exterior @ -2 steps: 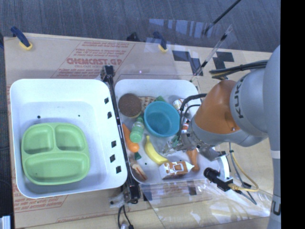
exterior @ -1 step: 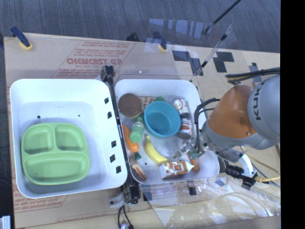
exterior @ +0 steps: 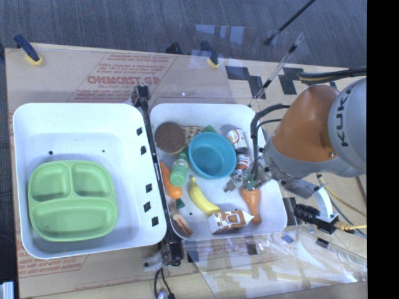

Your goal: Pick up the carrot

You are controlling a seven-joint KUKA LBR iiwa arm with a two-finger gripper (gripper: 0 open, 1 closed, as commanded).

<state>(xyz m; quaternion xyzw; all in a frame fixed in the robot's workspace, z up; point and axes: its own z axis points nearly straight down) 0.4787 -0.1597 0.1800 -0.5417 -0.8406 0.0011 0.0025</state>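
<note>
The carrot (exterior: 252,204) is orange with a green leafy top. It is in the right bin (exterior: 187,112) near the front right corner, with its tip pointing toward the front wall. My gripper (exterior: 245,182) is low in the bin, right over the carrot's green top and against the blue bowl's (exterior: 212,154) right side. The grey and orange wrist (exterior: 305,136) hides the bin's right wall. I cannot tell whether the carrot rests on the floor or is raised.
The right bin also holds a brown round disc (exterior: 169,137), a green bottle (exterior: 179,170), a second orange piece (exterior: 167,180), a banana (exterior: 202,198), a can (exterior: 235,137) and a small carton (exterior: 229,220). A green divided plate (exterior: 72,199) lies in the left bin (exterior: 37,120).
</note>
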